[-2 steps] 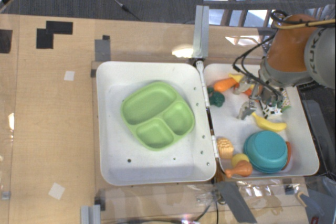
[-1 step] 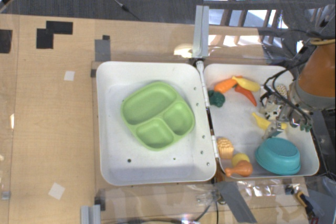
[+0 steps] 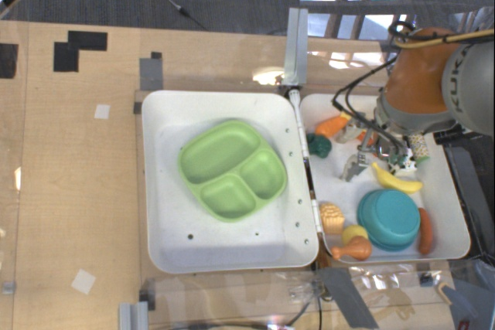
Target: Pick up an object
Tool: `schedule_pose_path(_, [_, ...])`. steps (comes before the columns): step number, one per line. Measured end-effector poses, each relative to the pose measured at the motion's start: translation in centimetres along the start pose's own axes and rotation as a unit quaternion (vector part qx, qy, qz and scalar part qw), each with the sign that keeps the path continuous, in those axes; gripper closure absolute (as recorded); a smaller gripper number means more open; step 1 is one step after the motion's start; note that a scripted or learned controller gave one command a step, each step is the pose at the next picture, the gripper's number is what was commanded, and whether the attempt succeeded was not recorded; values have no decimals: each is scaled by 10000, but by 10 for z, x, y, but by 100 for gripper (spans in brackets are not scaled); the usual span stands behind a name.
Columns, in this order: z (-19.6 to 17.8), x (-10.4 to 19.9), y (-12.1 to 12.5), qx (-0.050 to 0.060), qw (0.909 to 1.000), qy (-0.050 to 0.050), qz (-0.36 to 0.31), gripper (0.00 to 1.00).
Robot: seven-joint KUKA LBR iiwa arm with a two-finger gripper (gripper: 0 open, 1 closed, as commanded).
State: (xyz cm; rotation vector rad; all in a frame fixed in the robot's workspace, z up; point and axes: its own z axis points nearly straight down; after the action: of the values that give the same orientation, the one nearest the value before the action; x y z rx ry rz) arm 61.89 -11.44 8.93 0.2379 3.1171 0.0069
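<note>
- Hovering low over the right bin (image 3: 452, 189), the pincer (image 3: 357, 164) sits beside a yellow banana (image 3: 396, 180), likely its target.
- Whether its grip is wide or narrow, I cannot tell.
- Left bin (image 3: 166, 166) carries a green divided plate (image 3: 232, 168).

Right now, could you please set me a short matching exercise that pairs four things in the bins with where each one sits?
Things:
1. green divided plate
2. teal bowl
3. toy banana
4. toy carrot

Places:
A. near corner of the right bin, beside a toy sausage
B. far part of the right bin, near the divider
C. middle of the left bin
D. just beyond the teal bowl, below the arm's wrist

Pairs: 1-C, 2-A, 3-D, 4-B
</note>
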Motion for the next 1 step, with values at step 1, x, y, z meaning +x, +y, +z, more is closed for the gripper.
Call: schedule_pose_path(1, [-1,-36,20,112,9996,171,186,0])
